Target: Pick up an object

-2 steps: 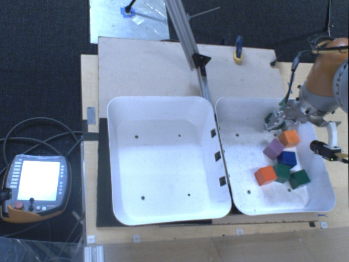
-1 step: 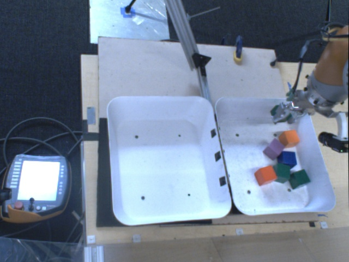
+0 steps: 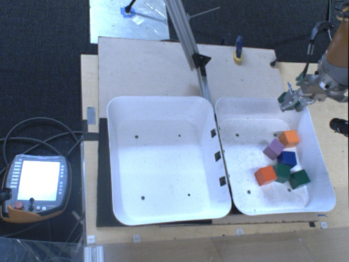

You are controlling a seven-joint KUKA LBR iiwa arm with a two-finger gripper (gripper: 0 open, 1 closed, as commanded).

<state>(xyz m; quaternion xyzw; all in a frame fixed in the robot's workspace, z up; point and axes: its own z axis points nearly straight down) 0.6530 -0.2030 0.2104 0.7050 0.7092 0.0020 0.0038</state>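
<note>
Several small blocks lie clustered in the right bin (image 3: 256, 201): an orange block (image 3: 289, 138) at the top, a purple block (image 3: 273, 148), a blue block (image 3: 288, 158), a second orange block (image 3: 265, 174), and two green blocks (image 3: 282, 172) (image 3: 299, 178). My gripper (image 3: 289, 100) hangs over the right bin's far right rim, above and apart from the blocks. I see nothing between its fingers, and its tips are too small and dark to read.
The left bin (image 3: 163, 162) stands beside the right one. A slanted metal pole (image 3: 182, 23) crosses the back board. A teach pendant (image 3: 35, 187) with cables lies at the far left. A yellow-and-blue clamp (image 3: 238, 51) sits on the board's back edge.
</note>
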